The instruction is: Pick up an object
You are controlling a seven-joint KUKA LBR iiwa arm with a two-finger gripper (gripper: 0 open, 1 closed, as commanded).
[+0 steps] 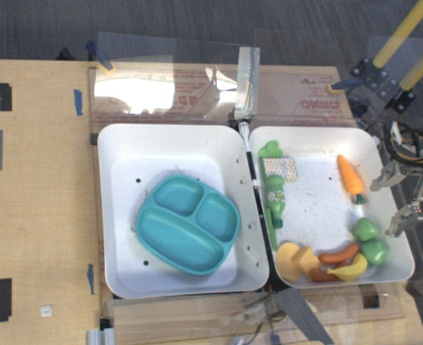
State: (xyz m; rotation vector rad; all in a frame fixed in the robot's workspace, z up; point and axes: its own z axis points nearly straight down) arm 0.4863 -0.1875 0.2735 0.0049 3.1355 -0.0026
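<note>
The right bin (319, 192) holds several toy foods. An orange carrot (350, 175) lies at the upper right, and a green bottle-shaped toy (273, 185) lies along the left wall beside a small patterned packet (280, 168). Two green peppers (369, 239), a red-brown sausage (337, 254), a yellow banana (351, 268) and an orange-yellow piece (294, 259) crowd the front right corner. My gripper (392, 200) hangs over the bin's right rim, just right of the carrot's tip. It is open, with nothing between its fingers.
The left bin (118, 164) holds a teal divided plate (188, 223). A clear plastic sheet and a taped upright strip (246, 85) stand behind the bins. Yellow poles and cables (405, 27) rise at the upper right. Brown board lies to the left.
</note>
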